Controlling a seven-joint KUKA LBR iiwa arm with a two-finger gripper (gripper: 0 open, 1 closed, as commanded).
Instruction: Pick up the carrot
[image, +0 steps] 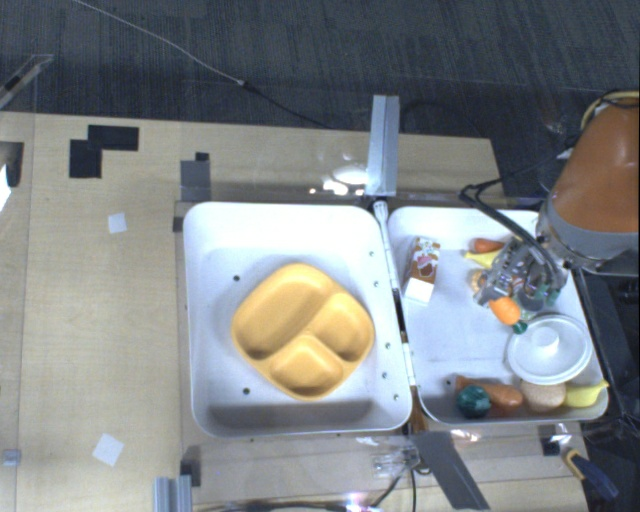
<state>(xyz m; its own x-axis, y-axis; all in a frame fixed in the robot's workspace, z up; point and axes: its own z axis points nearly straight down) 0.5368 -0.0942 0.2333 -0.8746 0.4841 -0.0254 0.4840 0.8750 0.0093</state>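
The carrot (505, 310) is small and orange with a green tip. It lies in the right bin (445, 345), just above and left of a white bowl (547, 348). My gripper (514, 286) hangs low over the bin's upper right part, directly above the carrot's upper end and touching or nearly touching it. The grey arm with its orange band (600, 180) comes in from the right and hides the bin's far right corner.
The left bin (215, 250) holds a yellow divided plate (302, 328). The right bin also holds a small carton (423, 265), an orange and a yellow piece (485, 250) left of the gripper, and a dark green ball (473, 401), a brown piece and other toy foods along the near wall.
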